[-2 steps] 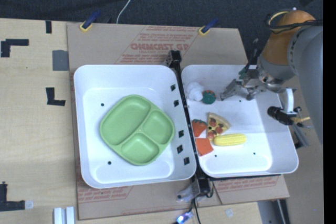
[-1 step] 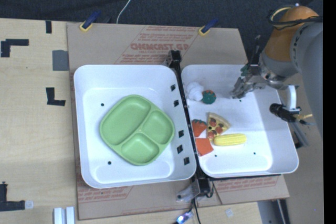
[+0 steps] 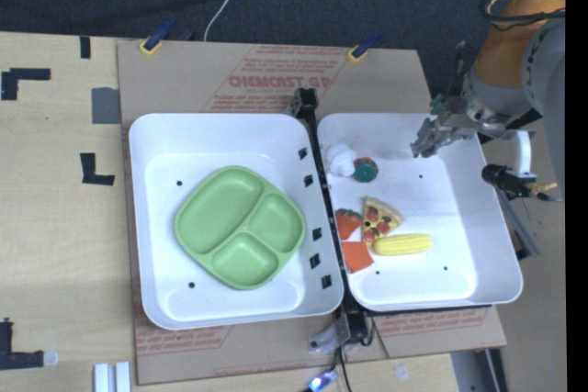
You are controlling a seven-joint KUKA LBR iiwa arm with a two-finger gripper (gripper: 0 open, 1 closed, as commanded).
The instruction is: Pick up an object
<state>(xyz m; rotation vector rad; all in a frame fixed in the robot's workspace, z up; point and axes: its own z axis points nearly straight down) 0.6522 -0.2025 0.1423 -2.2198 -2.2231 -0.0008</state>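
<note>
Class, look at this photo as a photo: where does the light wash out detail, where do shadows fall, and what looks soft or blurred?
In the camera view, the white bins are so bright that their floors lose detail; the green plate casts hardly any shadow, so the light is even; the pincer and the small toys such as the corn cob look soft; the backdrop above the bench is dark.

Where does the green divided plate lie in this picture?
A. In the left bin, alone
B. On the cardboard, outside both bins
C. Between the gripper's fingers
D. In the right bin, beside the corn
A: the green divided plate lies flat in the left bin, while the corn and the other toy foods are in the right bin.
</note>
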